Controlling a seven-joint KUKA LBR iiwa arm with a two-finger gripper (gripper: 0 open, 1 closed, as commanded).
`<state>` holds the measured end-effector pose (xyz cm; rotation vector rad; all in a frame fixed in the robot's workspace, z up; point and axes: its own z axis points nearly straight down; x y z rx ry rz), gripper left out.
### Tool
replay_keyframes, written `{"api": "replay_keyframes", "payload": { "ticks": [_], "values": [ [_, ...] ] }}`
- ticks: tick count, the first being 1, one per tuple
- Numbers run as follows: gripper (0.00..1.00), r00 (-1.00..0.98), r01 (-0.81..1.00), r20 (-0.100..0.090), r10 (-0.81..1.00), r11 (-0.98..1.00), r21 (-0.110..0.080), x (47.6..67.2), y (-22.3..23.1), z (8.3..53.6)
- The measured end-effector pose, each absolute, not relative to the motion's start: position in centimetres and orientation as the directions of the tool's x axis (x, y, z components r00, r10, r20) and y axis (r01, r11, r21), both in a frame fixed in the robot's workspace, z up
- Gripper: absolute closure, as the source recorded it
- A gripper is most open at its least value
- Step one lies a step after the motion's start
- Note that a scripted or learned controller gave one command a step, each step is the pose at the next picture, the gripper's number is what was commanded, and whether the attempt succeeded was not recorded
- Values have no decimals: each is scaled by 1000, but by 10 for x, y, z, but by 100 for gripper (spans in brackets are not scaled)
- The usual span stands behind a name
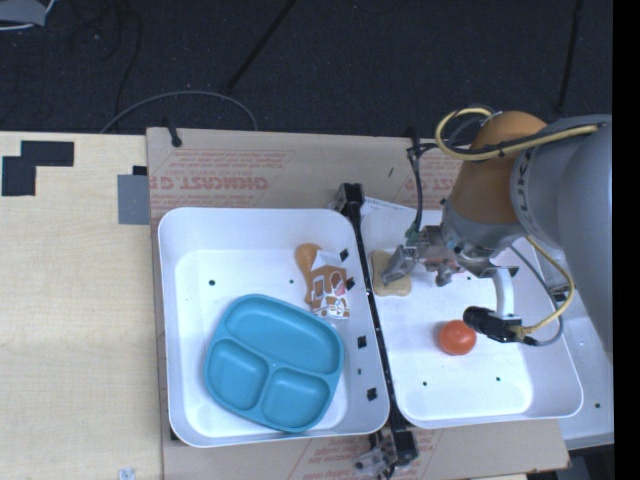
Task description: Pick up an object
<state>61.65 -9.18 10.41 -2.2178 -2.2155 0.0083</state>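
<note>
You have a pale wooden tabletop [70, 298] at the left of the frame, dark carpet with cables along the top. At centre, the left bin [185, 238] holds a blue divided plate [273, 361], its long axis running from upper left to lower right, with a small printed packet [329, 293] and a tan piece [307, 258] just above it. Right of the black divider, the right bin [500, 398] holds a beige block [390, 273] at its upper left corner and a round red ball [457, 338], which has no long axis, near mid-bin. The gripper [408, 258] sits low at the beige block; you cannot tell from here how its jaws stand.
</note>
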Motion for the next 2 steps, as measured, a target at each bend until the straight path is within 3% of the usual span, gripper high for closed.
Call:
{"api": "replay_keyframes", "payload": {
  "ticks": [1,2],
  "values": [
    [100,5,1000,1,1000,-5,-5,618,-93,117],
    [100,3,1000,-1,1000,-3,4,619,-95,181]
  ]
}}
